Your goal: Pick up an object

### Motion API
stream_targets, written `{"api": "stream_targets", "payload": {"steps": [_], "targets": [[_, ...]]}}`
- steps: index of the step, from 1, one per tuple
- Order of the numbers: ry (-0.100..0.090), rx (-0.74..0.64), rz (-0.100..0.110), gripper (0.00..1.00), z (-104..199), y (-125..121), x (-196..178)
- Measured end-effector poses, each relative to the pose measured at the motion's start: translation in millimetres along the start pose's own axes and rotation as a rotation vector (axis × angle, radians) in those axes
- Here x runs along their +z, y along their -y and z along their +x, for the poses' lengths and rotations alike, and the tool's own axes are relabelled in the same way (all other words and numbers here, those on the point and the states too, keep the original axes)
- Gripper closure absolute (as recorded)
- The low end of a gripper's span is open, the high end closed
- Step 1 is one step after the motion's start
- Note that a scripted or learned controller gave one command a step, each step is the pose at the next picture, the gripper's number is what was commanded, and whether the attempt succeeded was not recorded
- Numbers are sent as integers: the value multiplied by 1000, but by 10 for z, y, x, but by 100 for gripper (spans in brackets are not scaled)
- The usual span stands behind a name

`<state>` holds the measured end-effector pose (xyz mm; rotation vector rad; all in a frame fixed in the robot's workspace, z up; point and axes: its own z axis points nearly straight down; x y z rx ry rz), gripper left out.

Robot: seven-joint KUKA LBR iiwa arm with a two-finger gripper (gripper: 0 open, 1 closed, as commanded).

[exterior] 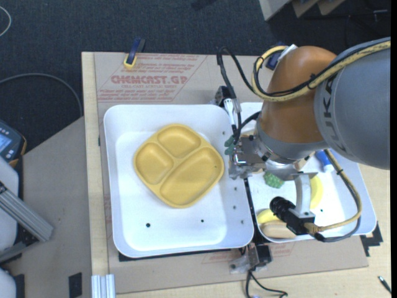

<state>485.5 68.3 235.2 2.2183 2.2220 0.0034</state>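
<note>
Grey robot arm (pixel 360 104) with an orange band (pixel 298 79), nearest the lens, reaches in from the right and covers much of the right-hand shallow white bin (pixel 366 219). End effector (pixel 243 161): seen below the wrist, over the wall shared by the two bins; whether it is apart or together cannot be told.

Left-hand shallow white bin (pixel 124 185): holds one yellow divided plastic plate (pixel 180 165), lying flat on the bin floor, apart from all four walls, with its right edge near the end effector. The plate's outline is a rounded oblong, and its long axis runs from the upper left to the lower right of the view. Two small compartments lie toward the upper left; the single large compartment lies toward the lower right.

Right-hand bin, visible contents:
- Yellow banana-shaped piece (pixel 317 194), with its long axis nearly top to bottom in the view.
- Green lumpy piece (pixel 273 180), just below the wrist and to the left of the banana-shaped piece.
- Blue piece (pixel 324 160), partly hidden by the arm, so its form cannot be told.
- Pale yellow and tan rounded piece (pixel 273 227), against the near wall.

Both bins rest on a brown cardboard sheet (pixel 155 79) printed in red. A blue and yellow clamp (pixel 132 53) grips its far edge.
</note>
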Motion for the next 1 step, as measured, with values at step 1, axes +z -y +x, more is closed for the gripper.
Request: {"api": "stream_targets", "payload": {"steps": [1], "targets": [[1, 2, 3, 100, -60, -62, 73]]}}
